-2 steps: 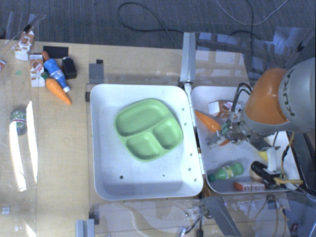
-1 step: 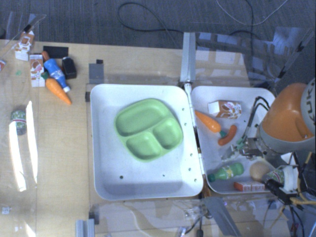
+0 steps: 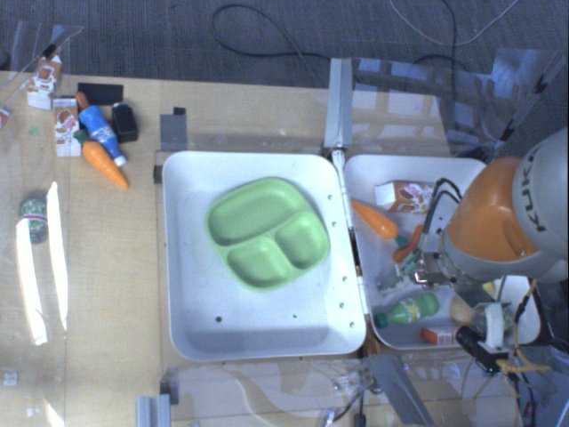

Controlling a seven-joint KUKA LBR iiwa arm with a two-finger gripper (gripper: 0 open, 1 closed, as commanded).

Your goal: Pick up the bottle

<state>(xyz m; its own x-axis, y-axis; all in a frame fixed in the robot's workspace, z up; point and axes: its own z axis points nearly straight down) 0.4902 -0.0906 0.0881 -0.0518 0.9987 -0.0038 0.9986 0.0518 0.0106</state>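
One green bottle point(image 3: 411, 310) lies on its side in the right bin point(image 3: 363, 238), just below the gripper point(image 3: 416, 274) and nearly touching it, long axis running left-right. Whether the pincer is spread or pressed together, I cannot tell.

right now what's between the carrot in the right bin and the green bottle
In the camera view, the gripper sits between the carrot above and the green bottle below, over the right bin.
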